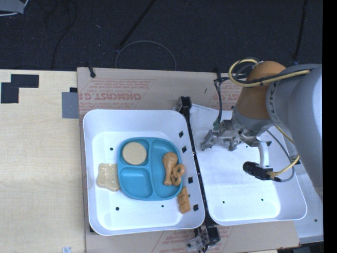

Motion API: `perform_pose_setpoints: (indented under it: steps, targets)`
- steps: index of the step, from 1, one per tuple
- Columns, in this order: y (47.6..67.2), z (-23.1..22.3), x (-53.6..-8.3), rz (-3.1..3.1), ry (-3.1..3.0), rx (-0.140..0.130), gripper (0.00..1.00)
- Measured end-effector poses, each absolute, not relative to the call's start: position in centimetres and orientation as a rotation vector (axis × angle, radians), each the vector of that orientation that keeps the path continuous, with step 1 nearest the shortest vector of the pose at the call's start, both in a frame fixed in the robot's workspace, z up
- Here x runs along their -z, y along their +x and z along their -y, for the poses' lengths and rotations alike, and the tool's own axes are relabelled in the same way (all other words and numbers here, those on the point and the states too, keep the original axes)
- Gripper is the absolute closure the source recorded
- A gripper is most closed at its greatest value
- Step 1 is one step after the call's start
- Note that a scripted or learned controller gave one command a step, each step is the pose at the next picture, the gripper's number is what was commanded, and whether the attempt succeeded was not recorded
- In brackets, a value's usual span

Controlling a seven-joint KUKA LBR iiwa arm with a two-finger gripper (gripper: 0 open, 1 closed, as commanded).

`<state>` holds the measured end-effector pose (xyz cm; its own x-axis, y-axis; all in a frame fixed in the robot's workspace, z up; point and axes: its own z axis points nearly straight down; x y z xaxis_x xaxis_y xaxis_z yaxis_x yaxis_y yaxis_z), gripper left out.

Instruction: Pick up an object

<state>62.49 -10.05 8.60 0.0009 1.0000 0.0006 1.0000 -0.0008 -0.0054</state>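
A blue divided plate (pixel 141 185) lies in the left bin (pixel 100 125). A round tan biscuit (pixel 134 153) rests in its upper left compartment. In its right compartment sits a twisted brown pretzel-like piece (pixel 172 168). A pale bread-like piece (pixel 108 176) lies on the bin floor just left of the plate. A small brown chunk (pixel 184 200) sits off the plate's lower right corner. My gripper (pixel 221 139) hangs low over the upper left part of the right bin (pixel 253 204), close to the divider and apart from all the food items.
The two bins meet at a black-clipped divider (pixel 192 157). The grey arm and its orange band (pixel 263 88) cover the right bin's upper right. A black cable plug (pixel 258 169) hangs over the right bin. Cardboard lies under the bins; the wooden bench extends left.
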Motion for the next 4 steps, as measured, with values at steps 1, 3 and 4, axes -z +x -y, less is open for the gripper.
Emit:
perform_pose_setpoints:
  steps: [1,3,4]
  targets:
    - [62.5,10.1,-9.7,2.215,-2.223,-0.005,1.00]
    - [61.7,10.9,-20.4,2.222,-2.222,0.001,1.00]
    - [61.6,6.0,-20.1,2.222,-2.215,-0.003,1.00]
